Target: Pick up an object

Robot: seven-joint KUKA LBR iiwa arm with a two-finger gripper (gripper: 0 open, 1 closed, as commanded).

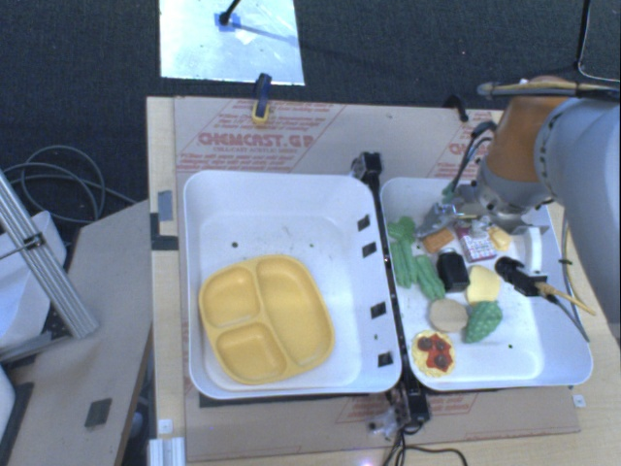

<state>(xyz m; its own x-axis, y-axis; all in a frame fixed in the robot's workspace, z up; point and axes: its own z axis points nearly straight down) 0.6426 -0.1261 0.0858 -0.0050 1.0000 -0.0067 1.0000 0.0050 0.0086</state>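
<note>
Camera view: the pincer (pixel 469 219) sits low among toys in the right bin (pixel 558 362), its grip state unclear.

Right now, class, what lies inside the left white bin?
The left bin holds a yellow divided tray with three compartments, lying toward its front-left. Whatever lies beneath the tray is covered.

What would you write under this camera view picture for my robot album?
A grey robot arm reaches into the right bin of toy food, while a yellow divided tray sits in the left bin.
</note>
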